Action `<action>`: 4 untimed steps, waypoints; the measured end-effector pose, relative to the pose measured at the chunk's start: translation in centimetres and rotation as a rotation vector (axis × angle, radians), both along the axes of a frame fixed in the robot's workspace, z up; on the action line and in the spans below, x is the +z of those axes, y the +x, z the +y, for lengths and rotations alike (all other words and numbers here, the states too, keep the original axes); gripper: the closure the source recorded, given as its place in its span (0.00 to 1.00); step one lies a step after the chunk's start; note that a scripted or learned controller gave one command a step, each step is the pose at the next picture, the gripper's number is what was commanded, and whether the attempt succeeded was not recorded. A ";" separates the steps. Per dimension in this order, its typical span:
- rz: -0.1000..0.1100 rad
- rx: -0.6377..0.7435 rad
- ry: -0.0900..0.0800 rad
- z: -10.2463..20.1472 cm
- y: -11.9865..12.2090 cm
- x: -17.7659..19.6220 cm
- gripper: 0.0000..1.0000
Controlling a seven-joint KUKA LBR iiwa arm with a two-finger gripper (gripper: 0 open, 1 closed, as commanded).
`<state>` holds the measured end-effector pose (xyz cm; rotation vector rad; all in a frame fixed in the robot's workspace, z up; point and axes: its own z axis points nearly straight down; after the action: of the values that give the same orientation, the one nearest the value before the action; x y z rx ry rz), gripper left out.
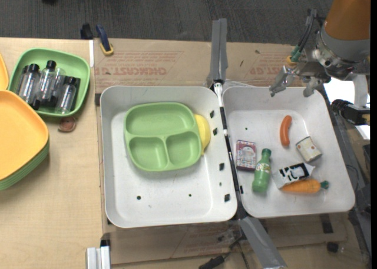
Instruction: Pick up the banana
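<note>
The banana (204,132) is a yellow shape in the left bin (118,197), against its right wall. Most of it is tucked under the right edge of a green divided plate (162,136), so only a curved strip shows. My gripper (293,88) hangs over the far edge of the right bin (336,203), well to the right of the banana and apart from it. Its fingers (276,89) are spread open with nothing between them.
The right bin holds an orange sausage (285,129), a pink box (245,155), a green bottle (261,170), a carrot (301,186), a black-and-white packet (294,172) and a small beige box (308,148). Far left stand a green tray of bottles (48,82) and stacked orange plates (20,141).
</note>
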<state>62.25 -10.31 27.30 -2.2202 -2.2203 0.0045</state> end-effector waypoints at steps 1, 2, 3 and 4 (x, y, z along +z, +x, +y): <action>0.001 -0.193 0.000 -0.9 -4.7 -4.0 0.00; 0.002 -0.350 0.000 -1.7 -11.9 -8.5 0.00; 0.003 -0.610 0.000 -2.0 -13.8 -15.5 0.00; 0.000 -0.784 -0.001 -3.5 -14.3 -15.5 0.00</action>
<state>47.90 -13.84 11.79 -2.8994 -1.2039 0.0039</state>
